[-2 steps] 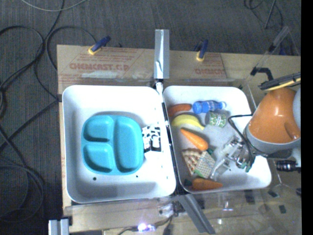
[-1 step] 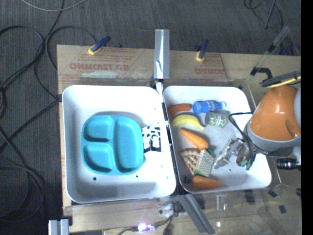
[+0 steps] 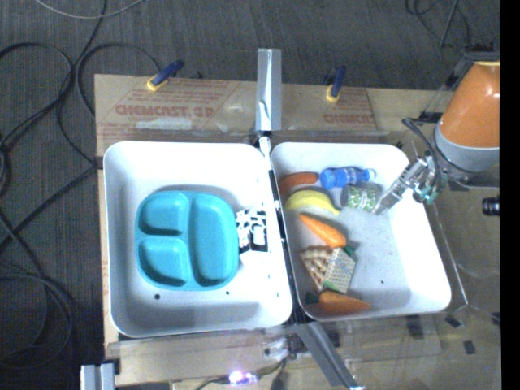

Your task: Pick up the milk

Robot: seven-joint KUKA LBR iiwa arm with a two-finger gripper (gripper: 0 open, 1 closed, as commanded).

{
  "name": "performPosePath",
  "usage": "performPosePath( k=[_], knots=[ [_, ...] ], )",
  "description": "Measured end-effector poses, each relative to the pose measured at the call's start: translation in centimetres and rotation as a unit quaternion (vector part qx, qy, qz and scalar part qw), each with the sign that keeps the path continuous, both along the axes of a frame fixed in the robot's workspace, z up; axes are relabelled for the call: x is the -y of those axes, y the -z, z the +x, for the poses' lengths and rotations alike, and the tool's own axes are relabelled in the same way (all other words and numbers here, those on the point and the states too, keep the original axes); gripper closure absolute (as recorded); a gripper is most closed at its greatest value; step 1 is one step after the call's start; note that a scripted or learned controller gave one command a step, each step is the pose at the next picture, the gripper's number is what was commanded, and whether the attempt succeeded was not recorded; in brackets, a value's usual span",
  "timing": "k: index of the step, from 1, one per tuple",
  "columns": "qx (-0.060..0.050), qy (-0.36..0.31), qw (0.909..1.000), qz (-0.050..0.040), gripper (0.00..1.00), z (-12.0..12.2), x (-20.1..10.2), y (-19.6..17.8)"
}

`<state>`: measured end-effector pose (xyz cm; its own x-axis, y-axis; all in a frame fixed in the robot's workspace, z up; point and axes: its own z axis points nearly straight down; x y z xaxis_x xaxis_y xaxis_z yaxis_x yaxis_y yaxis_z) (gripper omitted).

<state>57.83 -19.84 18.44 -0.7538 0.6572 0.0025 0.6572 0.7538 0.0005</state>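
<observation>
Milk (image 3: 252,229), a small black-and-white carton, lies in the left bin (image 3: 122,299) against its right wall, touching or just beside the right edge of the blue plate (image 3: 187,238). The plate has three compartments and sits mid-bin. The gripper (image 3: 384,203) is in the right bin (image 3: 414,283), near its upper right corner and well apart from the milk. Its tip is just beside a greenish jar (image 3: 361,195); contact cannot be told. How far the claw is open cannot be told at this resolution, and nothing is seen held in it. Also in the right bin: a blue bottle (image 3: 345,175) above the jar, a sausage (image 3: 298,181), a banana (image 3: 311,202), a carrot (image 3: 322,230), a waffle (image 3: 316,261), and a second carrot (image 3: 342,302) near the front wall. The arm (image 3: 473,112) enters from the right.
</observation>
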Motion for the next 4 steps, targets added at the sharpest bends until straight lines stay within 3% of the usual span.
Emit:
performPosePath(
  k=[1, 2, 3, 4],
  knots=[
    [0.000, -0.065, 0.9979, -0.0008, 1.00, 0.3, -3.0, -4.8],
    [-0.001, -0.143, 0.9897, 0.0000, 1.00, -8.0, -2.8, -4.7],
    [-0.001, -0.144, 0.9896, 0.0005, 0.00, -8.0, -2.8, -4.6],
    [-0.001, -0.144, 0.9896, 0.0005, 0.00, -8.0, -2.8, -4.6]
  ],
)
